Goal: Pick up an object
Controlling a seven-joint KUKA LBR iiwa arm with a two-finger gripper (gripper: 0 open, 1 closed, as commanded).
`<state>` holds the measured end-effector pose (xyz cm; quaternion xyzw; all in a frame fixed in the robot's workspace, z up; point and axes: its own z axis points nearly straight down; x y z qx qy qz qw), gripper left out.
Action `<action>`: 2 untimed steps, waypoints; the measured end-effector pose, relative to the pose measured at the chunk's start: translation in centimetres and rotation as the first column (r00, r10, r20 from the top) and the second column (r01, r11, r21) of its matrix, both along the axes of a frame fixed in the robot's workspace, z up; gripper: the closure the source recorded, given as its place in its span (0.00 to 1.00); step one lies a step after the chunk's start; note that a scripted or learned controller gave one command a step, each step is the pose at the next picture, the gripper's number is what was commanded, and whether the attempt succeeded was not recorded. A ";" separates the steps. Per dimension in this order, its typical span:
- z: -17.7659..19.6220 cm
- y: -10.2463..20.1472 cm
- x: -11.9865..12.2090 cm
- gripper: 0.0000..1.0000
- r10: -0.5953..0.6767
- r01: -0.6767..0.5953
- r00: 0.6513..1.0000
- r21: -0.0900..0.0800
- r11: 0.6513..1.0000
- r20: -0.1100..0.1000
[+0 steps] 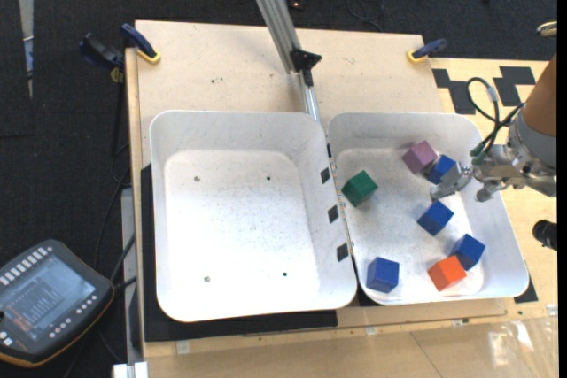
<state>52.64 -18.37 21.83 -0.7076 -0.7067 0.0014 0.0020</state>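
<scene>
The right bin [496, 217] holds several small blocks. A green block [359, 188] lies near its left wall. A purple block [419, 157] touches a blue block [443, 167] at the back. Another blue block [435, 217] sits mid-bin, and a third blue block [383, 273] lies at the front left. An orange block [446, 273] rests against a further blue block [469, 250] at the front right. My gripper [466, 187] hangs over the bin's right half, just right of the back blue block, open with nothing between its fingers.
The left bin [168, 190] stands beside the right one, sharing a middle wall. A slanted metal pole [270, 0] rises from the back of the bench. A teach pendant [44, 301] lies at the lower left, off the bench.
</scene>
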 end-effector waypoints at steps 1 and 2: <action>-5.6 0.6 0.8 0.00 0.001 -0.001 1.000 0.001 1.000 0.000; -9.7 0.1 1.6 0.00 0.000 0.000 1.000 -0.003 1.000 0.008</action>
